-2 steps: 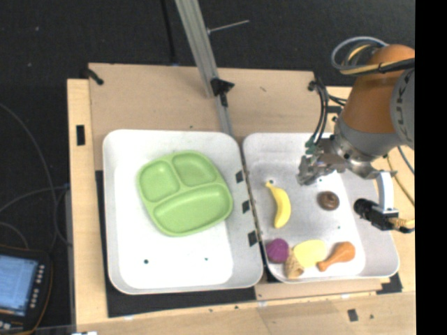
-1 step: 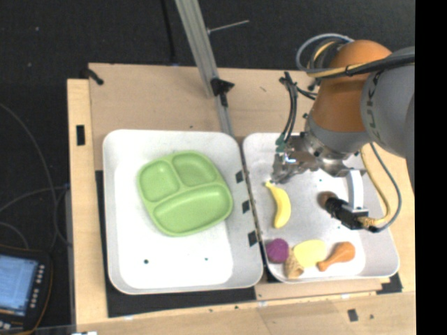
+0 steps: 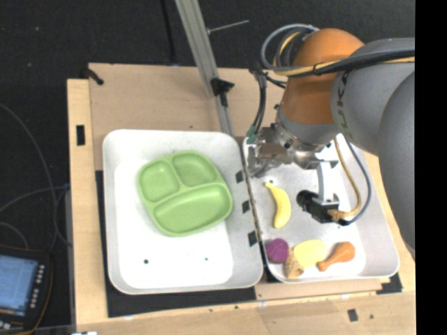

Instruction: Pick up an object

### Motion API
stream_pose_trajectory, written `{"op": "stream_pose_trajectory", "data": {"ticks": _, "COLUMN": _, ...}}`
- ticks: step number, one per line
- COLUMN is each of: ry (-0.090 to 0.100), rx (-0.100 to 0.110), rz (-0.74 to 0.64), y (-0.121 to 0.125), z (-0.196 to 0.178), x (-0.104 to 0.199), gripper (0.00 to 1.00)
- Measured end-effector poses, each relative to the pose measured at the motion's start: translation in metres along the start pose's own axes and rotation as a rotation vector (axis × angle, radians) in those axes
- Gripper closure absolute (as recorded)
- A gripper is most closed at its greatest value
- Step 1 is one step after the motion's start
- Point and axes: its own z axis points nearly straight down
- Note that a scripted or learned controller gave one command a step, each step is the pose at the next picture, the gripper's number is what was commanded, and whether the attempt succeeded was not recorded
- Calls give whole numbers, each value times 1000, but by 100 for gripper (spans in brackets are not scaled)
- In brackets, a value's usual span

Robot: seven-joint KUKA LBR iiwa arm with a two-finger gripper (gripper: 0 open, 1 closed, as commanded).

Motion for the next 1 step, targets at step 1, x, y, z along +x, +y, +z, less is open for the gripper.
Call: {"op": "stream_pose_trajectory", "data": {"ticks": 1, "ry": -1, "rx": 1, "rz": 1, "y": 18, "z": 6, "x": 49, "gripper": 100}}
